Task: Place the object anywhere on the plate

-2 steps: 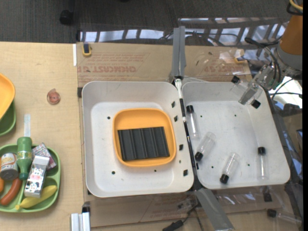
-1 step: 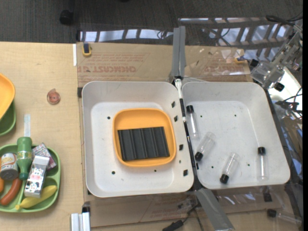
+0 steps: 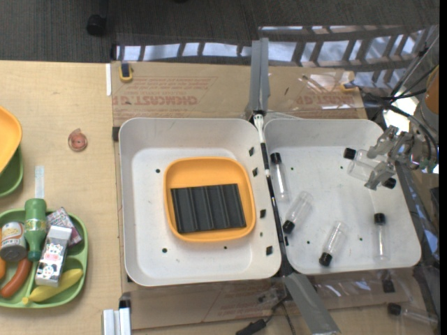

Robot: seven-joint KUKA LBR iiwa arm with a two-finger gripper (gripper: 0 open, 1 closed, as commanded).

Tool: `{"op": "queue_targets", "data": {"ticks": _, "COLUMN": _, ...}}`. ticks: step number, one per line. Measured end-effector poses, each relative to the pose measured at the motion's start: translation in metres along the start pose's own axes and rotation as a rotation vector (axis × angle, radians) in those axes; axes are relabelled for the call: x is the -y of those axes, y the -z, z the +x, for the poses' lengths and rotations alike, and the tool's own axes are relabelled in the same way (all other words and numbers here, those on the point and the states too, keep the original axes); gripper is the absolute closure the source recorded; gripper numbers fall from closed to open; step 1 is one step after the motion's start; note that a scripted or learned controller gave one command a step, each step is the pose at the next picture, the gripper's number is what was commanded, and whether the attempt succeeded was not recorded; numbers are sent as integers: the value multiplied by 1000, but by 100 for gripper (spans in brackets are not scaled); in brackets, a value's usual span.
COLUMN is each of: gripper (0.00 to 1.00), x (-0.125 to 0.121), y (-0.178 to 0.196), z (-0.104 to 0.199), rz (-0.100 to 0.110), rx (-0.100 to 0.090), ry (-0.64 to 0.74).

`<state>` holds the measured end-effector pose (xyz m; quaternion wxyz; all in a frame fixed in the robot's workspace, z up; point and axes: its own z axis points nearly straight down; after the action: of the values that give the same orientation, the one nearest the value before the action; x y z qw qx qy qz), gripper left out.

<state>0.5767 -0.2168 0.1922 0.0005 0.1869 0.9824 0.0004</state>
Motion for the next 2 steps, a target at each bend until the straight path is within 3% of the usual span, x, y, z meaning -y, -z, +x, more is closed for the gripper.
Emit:
{"op": "queue_targets", "data": {"ticks": 1, "gripper": 100, "x": -16, "y": 28, "z": -55, "rz": 0, "rx": 4, "ry": 187}}
{"op": "queue_targets", "data": {"ticks": 2, "gripper": 100, "x": -23, "y": -7, "z": -71, "rz": -1, "rx": 4, "ry": 388}}
